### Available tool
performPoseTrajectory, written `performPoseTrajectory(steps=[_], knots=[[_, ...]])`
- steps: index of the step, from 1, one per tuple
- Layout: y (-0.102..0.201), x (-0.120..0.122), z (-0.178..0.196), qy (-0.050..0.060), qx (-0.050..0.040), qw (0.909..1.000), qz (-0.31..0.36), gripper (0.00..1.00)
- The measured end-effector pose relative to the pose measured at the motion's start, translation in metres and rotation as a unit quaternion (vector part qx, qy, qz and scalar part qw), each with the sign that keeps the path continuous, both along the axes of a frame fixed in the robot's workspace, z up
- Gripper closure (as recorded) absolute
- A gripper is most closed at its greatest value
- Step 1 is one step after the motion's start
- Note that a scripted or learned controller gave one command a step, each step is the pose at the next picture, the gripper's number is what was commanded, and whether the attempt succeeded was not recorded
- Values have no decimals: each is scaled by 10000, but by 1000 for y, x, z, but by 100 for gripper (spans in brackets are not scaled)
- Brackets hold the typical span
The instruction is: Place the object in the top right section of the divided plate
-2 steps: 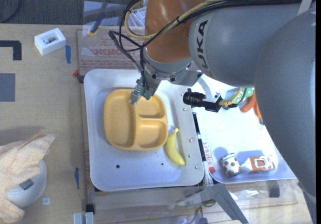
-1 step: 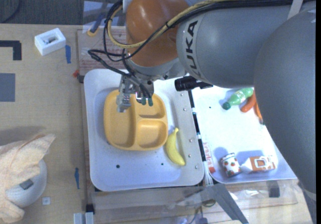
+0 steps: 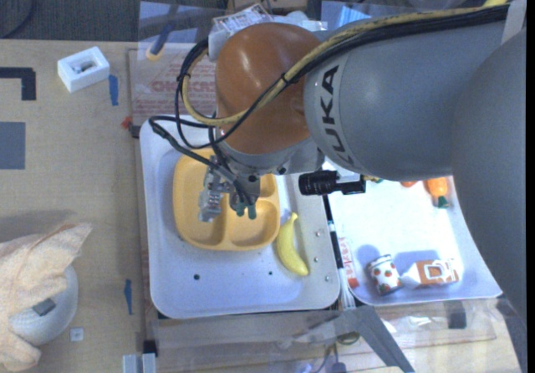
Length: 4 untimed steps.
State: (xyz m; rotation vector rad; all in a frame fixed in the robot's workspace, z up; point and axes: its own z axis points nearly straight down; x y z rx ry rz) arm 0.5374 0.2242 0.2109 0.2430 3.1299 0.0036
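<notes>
Gripper [image 3: 242, 200] low over the yellow divided plate [image 3: 188, 196] in the left bin [image 3: 251, 296], finger spread and any grasp impossible to tell under the wrist; banana [image 3: 292, 247] lies just beside the plate's right rim, on the bin floor.

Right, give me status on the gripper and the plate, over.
Gripper low over the yellow divided plate in the left bin. Nothing seen held between its fingers. Banana lies beside the plate, right of it. Arm hides the plate's upper right.
</notes>
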Motion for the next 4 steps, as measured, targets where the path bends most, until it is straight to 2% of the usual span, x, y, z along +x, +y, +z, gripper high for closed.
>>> performPoseTrajectory(steps=[1,2,3,4], knots=[[0,0,0,0,0,10000,-3,0],[-56,25,10,-23,1,10000,13,0],[-4,49,4,-32,5,9946,1036,0],[2,16,13,-18,-5,9025,4307,0]])
